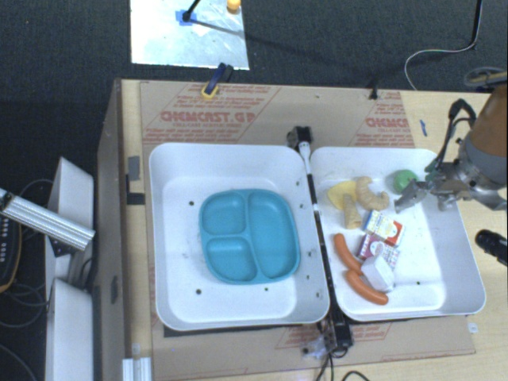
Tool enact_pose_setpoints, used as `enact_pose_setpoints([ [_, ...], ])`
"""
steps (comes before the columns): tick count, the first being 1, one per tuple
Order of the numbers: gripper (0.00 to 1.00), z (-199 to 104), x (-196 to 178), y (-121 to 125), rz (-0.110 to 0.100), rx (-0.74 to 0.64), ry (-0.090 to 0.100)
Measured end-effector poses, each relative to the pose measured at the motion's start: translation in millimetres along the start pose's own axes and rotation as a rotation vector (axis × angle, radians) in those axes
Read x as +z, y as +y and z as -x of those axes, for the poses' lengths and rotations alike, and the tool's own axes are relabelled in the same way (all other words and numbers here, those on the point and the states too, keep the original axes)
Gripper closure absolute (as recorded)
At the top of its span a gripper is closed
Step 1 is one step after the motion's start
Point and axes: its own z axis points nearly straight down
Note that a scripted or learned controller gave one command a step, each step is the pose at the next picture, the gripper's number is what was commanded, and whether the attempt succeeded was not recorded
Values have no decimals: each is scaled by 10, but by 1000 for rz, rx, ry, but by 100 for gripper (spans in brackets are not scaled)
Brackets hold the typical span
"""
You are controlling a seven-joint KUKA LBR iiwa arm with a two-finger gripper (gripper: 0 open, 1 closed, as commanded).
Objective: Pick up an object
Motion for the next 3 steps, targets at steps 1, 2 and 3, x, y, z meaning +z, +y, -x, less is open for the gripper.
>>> enact_pose_setpoints([
  [1, 0, -411, 1005, -358, -2, 1, 1],
  [2, 0, -605, 1182, -419, 18, 3, -11],
  [3, 100, -630, 1073, -401, 20, 0, -6],
])
